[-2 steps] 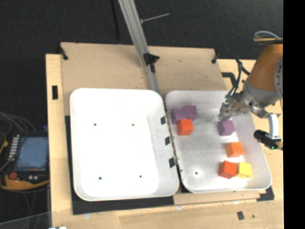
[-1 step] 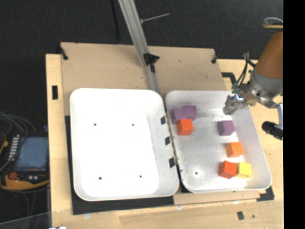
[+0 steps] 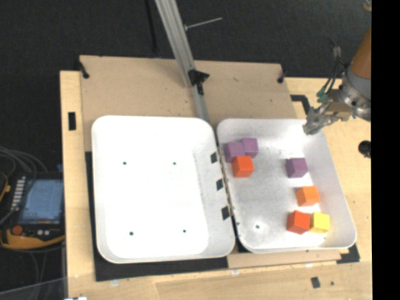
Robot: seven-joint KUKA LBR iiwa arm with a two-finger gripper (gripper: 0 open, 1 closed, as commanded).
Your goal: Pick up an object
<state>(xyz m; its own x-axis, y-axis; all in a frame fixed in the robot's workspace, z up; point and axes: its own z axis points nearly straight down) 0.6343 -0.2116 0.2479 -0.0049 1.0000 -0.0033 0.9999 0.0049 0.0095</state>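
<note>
From my seat I see the gripper [image 3: 310,127] hanging at the far right corner of the right bin [image 3: 275,245], just at its rim, with the arm [image 3: 357,74] coming in from the right edge of the frame. Whether it is released or clenched I cannot tell; the tip is small and dark against the bin wall, and nothing visible sits in it.

Every candidate lies below and to the left of the tool in this view. The nearest is the lone purple cube [image 3: 296,167], toward the middle of the right bin and clear of its neighbours, so I judge it the easiest to reach. Further down sit an orange cube [image 3: 307,195], then a red-orange cube [image 3: 299,221] touching a yellow cube [image 3: 320,222]. By the inner wall, two purple cubes [image 3: 241,147] press together with another orange cube [image 3: 243,166] just against them.

The cubes have no long axis to speak of, so approach angle matters little. The wrist is cut off at the frame edge, and I cannot judge the gripper's height above the bin
</note>
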